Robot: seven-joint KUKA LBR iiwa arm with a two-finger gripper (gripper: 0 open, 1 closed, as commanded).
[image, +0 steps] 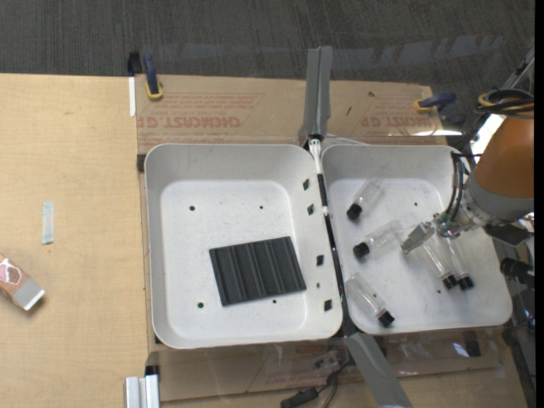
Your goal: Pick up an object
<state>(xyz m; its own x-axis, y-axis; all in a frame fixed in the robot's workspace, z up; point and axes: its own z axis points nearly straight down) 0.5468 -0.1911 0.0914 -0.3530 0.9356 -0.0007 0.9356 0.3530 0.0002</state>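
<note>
The right bin [476,313] holds several clear vials with black caps. One vial [367,200] lies toward the back left, another [380,240] near the middle, and a third [372,303] at the front left. Two more vials [448,268] lie side by side toward the right. My gripper [422,237] hangs low over the middle of this bin, between the middle vial and the pair on the right, its tip close to them. A black ribbed rectangular pad [257,270] lies flat in the left bin [170,228].
The arm with its orange band [510,155] comes in over the right bin's right rim. A divider bar [318,92] runs between the bins at the back. Clamps [151,82] hold the cardboard behind. A small wrapped item [19,284] lies on the bench far left.
</note>
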